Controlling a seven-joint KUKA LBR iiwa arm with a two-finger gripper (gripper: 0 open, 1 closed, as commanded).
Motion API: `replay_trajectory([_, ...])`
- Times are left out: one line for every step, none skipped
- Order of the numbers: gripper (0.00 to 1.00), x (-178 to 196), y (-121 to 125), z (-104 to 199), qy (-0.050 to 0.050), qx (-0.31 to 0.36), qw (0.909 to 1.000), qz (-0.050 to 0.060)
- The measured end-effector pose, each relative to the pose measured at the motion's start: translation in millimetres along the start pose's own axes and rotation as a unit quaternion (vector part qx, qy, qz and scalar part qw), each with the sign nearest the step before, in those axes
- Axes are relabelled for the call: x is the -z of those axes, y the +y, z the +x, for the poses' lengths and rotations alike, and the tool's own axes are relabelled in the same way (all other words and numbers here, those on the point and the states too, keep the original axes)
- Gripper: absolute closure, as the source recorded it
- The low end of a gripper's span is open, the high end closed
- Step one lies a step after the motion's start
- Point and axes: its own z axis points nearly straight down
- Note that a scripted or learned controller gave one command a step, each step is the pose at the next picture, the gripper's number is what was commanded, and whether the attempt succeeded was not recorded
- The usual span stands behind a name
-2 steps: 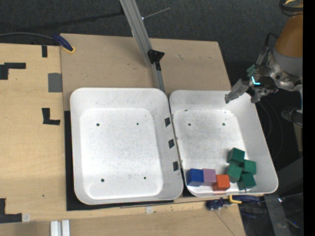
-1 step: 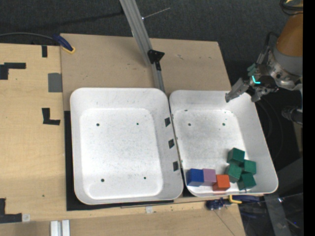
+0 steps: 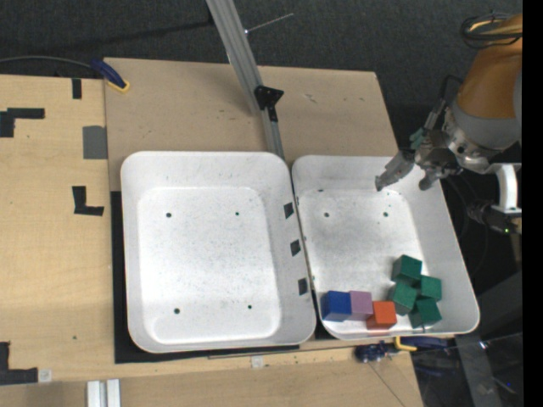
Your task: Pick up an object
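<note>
Across the worktop (image 3: 212, 100) lay two white bins side by side. At left, the left bin (image 3: 140, 227) held nothing to grasp; the right bin (image 3: 441, 219) carried every block, all crowded into its near corner. Over that bin's far edge hung the arm (image 3: 488, 83), its gripper (image 3: 411, 175) above the rim with the fingers (image 3: 389, 176) spread apart and nothing between them, well away from the blocks.

The green blocks (image 3: 416, 291) sat piled and touching, some tilted, hard against the right wall. Just beside them the orange block (image 3: 383, 313), the purple block (image 3: 361, 303) and the blue block (image 3: 337, 303) stood in a row along the near wall, each touching its neighbour.

The likeliest trouble, by my judgement, was that crowding: fingers coming down would probably land on a neighbour's top or on the bin wall rather than slip either side of one block. A tilted green block might squirt out as the fingers closed. The blue block, with bare floor on its left, looked the safest target.
</note>
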Motion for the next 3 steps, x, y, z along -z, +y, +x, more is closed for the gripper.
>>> replay_trajectory([0.00, -64.2, -5.1, -0.4, 0.000, 0.000, 1.0000, 0.001])
replay_trajectory([0.00, -127.9, -12.0, -0.9, 0.000, 0.000, 1.0000, 0.002])
replay_trajectory([1.00, -113.8, -10.0, -0.4, 0.000, 0.001, 1.0000, -0.002])
